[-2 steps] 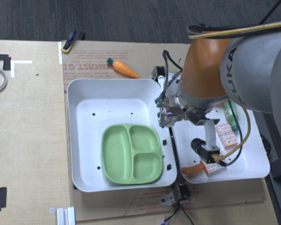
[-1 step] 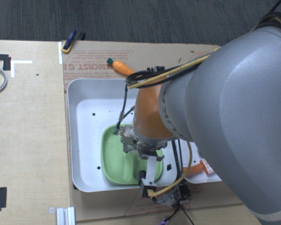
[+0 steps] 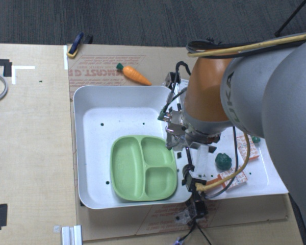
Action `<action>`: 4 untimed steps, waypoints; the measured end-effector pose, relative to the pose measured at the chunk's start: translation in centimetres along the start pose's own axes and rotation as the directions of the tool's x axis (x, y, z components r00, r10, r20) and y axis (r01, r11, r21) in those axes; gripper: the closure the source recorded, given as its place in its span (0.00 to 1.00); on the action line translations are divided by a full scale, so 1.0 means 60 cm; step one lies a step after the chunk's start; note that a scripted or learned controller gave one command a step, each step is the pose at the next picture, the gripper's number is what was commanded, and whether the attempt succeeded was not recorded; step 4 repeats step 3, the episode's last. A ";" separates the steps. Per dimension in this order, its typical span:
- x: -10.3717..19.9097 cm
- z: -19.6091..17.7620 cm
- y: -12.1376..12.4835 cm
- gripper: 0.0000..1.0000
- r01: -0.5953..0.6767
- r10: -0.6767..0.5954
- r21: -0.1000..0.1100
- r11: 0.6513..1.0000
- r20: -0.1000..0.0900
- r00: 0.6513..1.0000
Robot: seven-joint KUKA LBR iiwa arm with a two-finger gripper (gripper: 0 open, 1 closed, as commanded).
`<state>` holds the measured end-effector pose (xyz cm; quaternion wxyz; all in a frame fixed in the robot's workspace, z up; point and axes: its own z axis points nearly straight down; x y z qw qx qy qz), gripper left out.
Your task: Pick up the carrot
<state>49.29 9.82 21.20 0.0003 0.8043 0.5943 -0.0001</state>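
The carrot (image 3: 134, 74), orange with a green top, lies on the brown cardboard just beyond the far wall of the left bin (image 3: 92, 137), outside both bins. My gripper (image 3: 182, 139) hangs below the orange wrist band, over the divide between the two bins and near the right rim of a green divided plate (image 3: 143, 167). The gripper is well apart from the carrot, nearer to me and to the right of it. The arm's body hides most of the gripper.
The green plate lies in the left bin's near half. In the right bin (image 3: 268, 180) sit a dark green lump (image 3: 224, 161) and a red-and-white packet (image 3: 233, 180). A blue-and-yellow tool (image 3: 75, 44) lies on the bench at the far left.
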 end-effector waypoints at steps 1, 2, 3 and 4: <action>-0.120 -0.094 0.012 1.00 0.073 -0.073 0.000 0.997 0.001 0.997; -0.033 0.033 -0.017 1.00 0.229 -0.229 0.002 0.974 0.000 0.974; -0.084 -0.043 0.001 1.00 0.177 -0.177 0.000 0.984 0.000 0.984; -0.084 -0.043 0.001 1.00 0.177 -0.177 0.000 0.984 0.000 0.984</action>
